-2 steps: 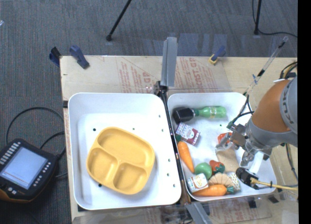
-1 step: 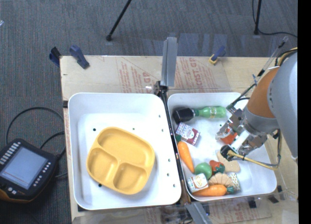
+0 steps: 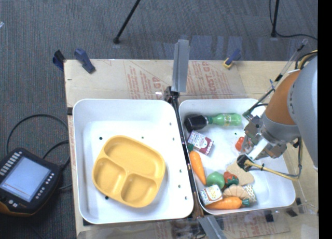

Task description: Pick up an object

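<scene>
Bin on the view's left (image 3: 83, 113): carrying one yellow divided plate (image 3: 129, 170), lying flat with three compartments facing up, sitting toward the near edge. Bin on the view's right (image 3: 282, 194): carrying the pickable objects, all toy foods. Lying along its far edge: green bottle (image 3: 220, 120), on its side, black cap pointing at the wall shared with the other bin. Lying just nearer, by that same wall: red and white packet (image 3: 201, 143), then long carrot (image 3: 197, 167), slanting toward the near edge. Crowding the near edge: green pepper (image 3: 215, 179), tan flat piece (image 3: 241, 173), small carton (image 3: 211, 195), second carrot (image 3: 231, 203) lying crosswise and touching the carton, plus a striped item (image 3: 249, 195) too small to identify. Hanging over the right-hand half of this bin: gripper (image 3: 253, 143), reaching in under the grey arm (image 3: 306, 103); whether spread or pressed together cannot be told. Sitting just beside the gripper, on the bottle's side: small red item (image 3: 239, 143), apart from the crowded pile. Standing around the bins: grey post (image 3: 180, 72) at the far edge between them, blue clamps (image 3: 83, 59) at the bench's far corner, pendant (image 3: 23, 181) lying on the carpet.
</scene>
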Available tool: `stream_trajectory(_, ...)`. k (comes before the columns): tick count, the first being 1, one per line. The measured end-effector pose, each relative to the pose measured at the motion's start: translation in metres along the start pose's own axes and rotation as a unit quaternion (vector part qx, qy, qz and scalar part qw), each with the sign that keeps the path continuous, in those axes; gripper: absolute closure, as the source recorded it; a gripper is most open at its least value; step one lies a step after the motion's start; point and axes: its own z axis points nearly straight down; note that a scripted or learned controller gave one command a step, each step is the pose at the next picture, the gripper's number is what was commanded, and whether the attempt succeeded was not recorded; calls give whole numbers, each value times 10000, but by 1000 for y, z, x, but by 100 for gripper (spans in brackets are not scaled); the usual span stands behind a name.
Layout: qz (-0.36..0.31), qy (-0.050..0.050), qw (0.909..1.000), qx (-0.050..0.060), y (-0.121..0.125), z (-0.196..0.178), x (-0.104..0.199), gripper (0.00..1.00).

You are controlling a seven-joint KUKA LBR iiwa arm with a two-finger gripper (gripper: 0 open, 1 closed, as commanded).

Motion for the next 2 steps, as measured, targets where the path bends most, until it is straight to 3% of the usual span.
stream_trajectory(1,-1291,18,9916,-46,-29,-42,14,100)
stream_trajectory(2,-1699,40,9854,-75,-75,-116,80,100)
